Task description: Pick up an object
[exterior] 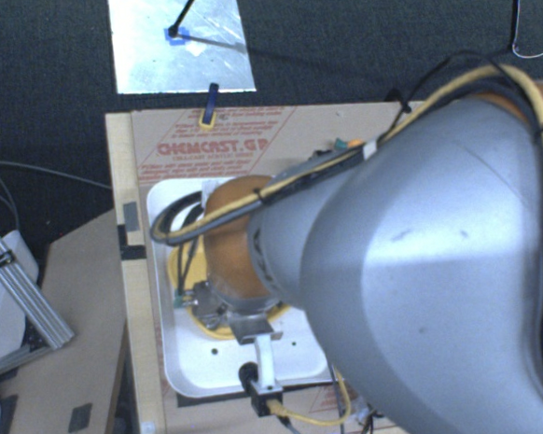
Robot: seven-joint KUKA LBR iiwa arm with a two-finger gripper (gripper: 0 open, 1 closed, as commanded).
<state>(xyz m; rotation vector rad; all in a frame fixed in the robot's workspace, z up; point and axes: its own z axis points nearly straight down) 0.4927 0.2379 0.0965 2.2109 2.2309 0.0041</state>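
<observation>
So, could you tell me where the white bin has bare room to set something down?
Bare floor shows between the arm and the white bin's front rim, and in a sliver at its far left corner. The arm and its cables crowd the middle.

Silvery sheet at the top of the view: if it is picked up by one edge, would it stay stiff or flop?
The silvery sheet looks thin and lies flat, so it is probably light. Its patchy, uneven shine hints at foil, likely floppy and easily creased.
</observation>
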